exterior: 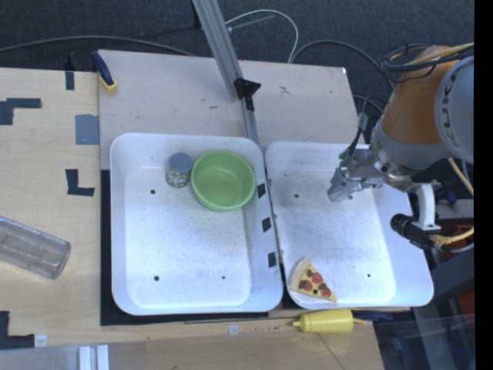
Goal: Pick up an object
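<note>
Plainly, nothing is in the gripper (341,191) at this moment: it hangs over the upper part of the right bin (385,284), toward its twelve o'clock edge, and whether its tips are spread or closed cannot be told from this slanted view; no object sits between them. Any loose object would serve the task. The nearest is the toy pizza slice (312,280), lying flat at about seven o'clock in the right bin, close to the wall it shares with the left bin (127,230). It looks thin, light and probably rubbery or plastic, so it should weigh little, but its flatness leaves scant edge to pinch; a grasp across the narrow crust end, with the fingertips pressed down against the floor, seems the best chance. In the left bin, near twelve o'clock, the green bowl (223,179) appears rigid, smooth and light; its rim would offer a firm pinch, though it may tip. Touching the bowl at nine o'clock stands a small grey-lidded can (179,169), likely stiff and somewhat heavier, best clasped across its round sides.
</note>
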